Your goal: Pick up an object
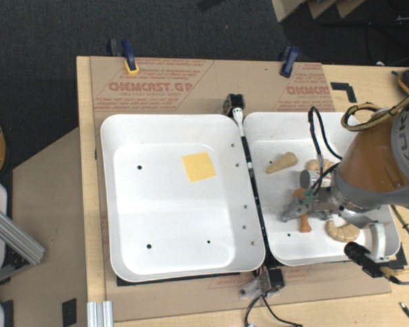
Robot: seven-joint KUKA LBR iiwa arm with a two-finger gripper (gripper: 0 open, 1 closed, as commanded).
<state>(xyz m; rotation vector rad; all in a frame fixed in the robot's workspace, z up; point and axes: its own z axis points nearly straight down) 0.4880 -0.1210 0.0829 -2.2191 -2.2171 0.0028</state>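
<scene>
Now | gripper [301, 208] low in right bin [286, 251] | opening: can't tell | beside orange piece [305, 225]

We see the gripper [301, 206] low in the right bin [279, 251] among food pieces; a yellow cheese slice [199, 166] lies in the left bin [123, 237].

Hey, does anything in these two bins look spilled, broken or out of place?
Nothing stands out. The yellow square lies flat in the left bin. A tan piece and a croissant-like piece lie loose in the right bin, where the gripper works.
</scene>
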